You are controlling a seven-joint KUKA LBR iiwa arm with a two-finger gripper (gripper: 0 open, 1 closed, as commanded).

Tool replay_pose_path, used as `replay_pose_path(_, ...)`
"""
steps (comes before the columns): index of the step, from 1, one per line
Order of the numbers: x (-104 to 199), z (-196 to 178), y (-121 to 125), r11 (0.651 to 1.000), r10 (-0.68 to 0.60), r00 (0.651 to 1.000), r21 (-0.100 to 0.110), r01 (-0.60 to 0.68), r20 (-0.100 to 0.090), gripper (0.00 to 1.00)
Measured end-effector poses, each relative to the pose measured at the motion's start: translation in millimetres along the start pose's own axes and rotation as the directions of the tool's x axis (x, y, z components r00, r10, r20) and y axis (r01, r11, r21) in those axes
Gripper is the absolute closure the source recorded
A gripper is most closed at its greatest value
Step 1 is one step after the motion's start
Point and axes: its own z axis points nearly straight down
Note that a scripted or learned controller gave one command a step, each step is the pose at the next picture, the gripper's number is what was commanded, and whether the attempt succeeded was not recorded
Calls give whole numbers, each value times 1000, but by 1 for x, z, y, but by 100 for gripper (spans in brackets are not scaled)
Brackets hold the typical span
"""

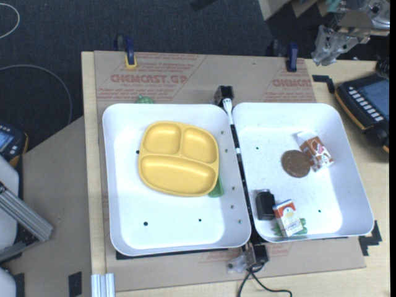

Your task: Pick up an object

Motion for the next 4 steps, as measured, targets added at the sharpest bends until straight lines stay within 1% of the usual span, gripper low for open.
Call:
replay_pose_path(1, 36, 97, -65, 1000, -6, 1000, 30, 7, -8, 100)
replay_pose_path(2, 102, 178, -110, 1000, -11, 1000, 29, 11, -8, 100)
replay_pose_path(3, 139, 172, -129, 1000, -9, 1000, 21, 9, -8, 100)
replay_pose_path(4, 158, 32, -149, 1000, -9, 1000, 0, 9, -11, 100)
